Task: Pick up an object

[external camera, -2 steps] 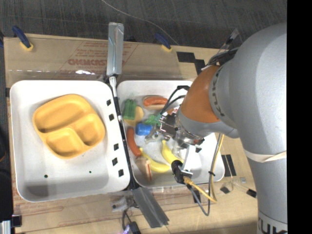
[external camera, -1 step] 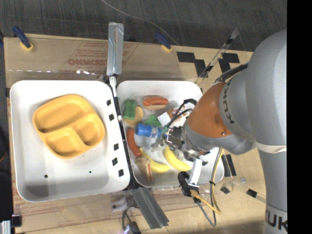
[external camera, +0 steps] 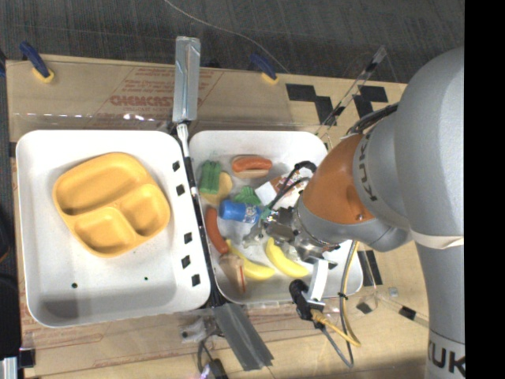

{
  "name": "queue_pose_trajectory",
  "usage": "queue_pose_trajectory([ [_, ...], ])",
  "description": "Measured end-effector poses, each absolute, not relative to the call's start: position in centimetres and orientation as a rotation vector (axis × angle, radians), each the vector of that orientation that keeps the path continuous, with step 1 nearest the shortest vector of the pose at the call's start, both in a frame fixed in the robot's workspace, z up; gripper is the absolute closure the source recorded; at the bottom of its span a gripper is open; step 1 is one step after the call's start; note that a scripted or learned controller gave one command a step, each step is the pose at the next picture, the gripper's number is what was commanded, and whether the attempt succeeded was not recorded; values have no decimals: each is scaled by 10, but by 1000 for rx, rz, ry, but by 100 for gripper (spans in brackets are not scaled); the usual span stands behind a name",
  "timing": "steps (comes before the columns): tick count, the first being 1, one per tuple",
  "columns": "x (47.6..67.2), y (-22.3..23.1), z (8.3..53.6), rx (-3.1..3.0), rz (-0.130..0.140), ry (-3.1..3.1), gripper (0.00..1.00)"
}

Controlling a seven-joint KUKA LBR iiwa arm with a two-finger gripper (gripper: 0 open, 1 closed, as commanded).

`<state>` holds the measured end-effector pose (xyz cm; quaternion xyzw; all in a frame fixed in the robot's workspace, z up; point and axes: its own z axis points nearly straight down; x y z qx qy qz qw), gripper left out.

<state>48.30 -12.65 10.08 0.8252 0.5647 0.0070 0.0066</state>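
Grey arm [external camera: 426, 156] over right bin [external camera: 207, 144], hand's [external camera: 272, 229] grip perhaps indiscernible among toys.

One fixed camera looks steeply down on the desk [external camera: 95, 85], both white bins [external camera: 47, 290] side by side.

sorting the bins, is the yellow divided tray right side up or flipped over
Right side up. The yellow tray lies in the left bin with its three hollow compartments facing up, nothing in them.
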Motion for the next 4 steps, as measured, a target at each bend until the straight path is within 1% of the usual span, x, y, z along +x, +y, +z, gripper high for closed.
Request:
queue_pose_trajectory([
  [1,478,-148,93,2504,4,1898,0],
  [2,524,-193,219,2459,7,1944,0],
  [3,478,-148,92,2581,1,1799,0],
  [4,478,-149,92,2633,2,1710,0],
])
